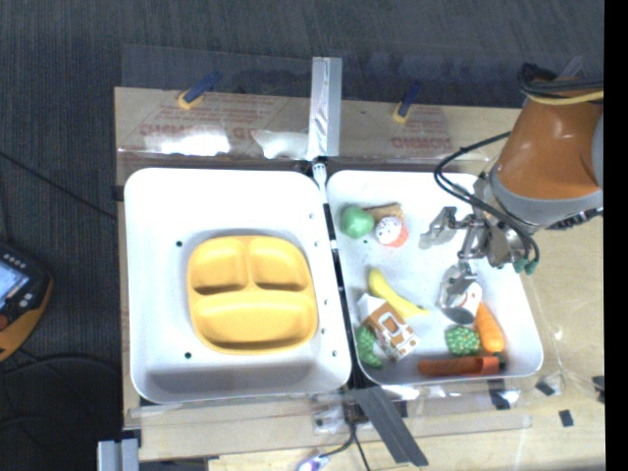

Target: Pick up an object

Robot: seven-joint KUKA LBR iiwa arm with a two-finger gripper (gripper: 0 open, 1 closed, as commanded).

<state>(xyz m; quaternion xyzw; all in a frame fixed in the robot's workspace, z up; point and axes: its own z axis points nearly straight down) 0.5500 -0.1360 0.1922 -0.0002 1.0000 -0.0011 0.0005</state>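
The hand [459,287] hangs low inside the right bin [432,189], below the orange wrist band, with its tip close over the bin floor. Whether it is open or closed cannot be told from this slant, and nothing can be seen gripped in it.

Candidates for picking lie all around it. Just beside the hand, toward the bin's near right corner, sit an orange carrot [489,329] and a green bumpy piece [458,340], with a long red-brown piece [458,366] beyond them against the near wall. Off to the hand's other side lie a yellow banana [391,293] and a small toy house [391,328]. Farther off, toward the far wall, are a green ball [356,222] and a red and white round toy [391,231]. The left bin [157,194] holds a yellow divided tray [253,292].

The carrot looks the nearest target. To do it well, the hand should centre over the carrot's middle, straddle its narrow width rather than its length, and descend straight, since the crowded neighbours and the bin wall leave little room for a slanted approach.
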